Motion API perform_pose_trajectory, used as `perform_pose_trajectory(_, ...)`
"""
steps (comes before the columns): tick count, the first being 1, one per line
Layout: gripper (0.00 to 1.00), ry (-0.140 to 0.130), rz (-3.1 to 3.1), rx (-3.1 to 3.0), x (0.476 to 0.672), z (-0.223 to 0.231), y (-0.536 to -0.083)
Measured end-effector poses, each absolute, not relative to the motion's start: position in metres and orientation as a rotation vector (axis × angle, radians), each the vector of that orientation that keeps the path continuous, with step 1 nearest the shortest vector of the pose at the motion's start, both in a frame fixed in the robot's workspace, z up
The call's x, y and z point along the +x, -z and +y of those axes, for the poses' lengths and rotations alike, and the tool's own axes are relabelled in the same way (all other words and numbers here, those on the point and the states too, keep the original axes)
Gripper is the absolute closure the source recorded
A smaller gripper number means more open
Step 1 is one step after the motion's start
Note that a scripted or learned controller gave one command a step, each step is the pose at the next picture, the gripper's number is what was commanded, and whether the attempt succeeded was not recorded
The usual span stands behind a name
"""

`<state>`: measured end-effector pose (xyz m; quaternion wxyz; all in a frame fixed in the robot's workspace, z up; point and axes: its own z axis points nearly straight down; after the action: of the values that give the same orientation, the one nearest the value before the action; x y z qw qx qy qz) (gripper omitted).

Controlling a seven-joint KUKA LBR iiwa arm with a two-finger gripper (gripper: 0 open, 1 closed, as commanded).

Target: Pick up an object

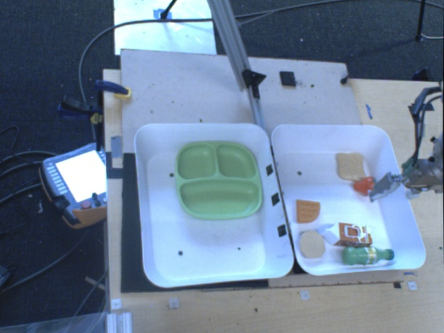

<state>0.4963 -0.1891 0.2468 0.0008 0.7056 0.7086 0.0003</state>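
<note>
The right bin holds several small items. A tan bread slice lies near its far right, with a small red piece just in front of it. An orange cracker and a round tan biscuit sit toward the bin's left. A small orange-and-white packet lies beside a green bottle, which rests on its side at the near wall. My gripper reaches in over the bin's right rim, its tip right beside the red piece; nothing shows in its grasp.
The left bin carries a green divided plate. A slanted metal pole crosses the board behind the bins. A handheld pendant with a lit screen lies on the floor at the left, among cables.
</note>
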Motion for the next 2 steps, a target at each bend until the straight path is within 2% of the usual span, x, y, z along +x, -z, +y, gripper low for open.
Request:
perform_pose_trajectory(1,0.00,0.002,2.225,2.221,0.500,-0.192,-0.185)
perform_pose_trajectory(2,0.00,0.001,2.224,2.222,0.492,-0.185,-0.135)
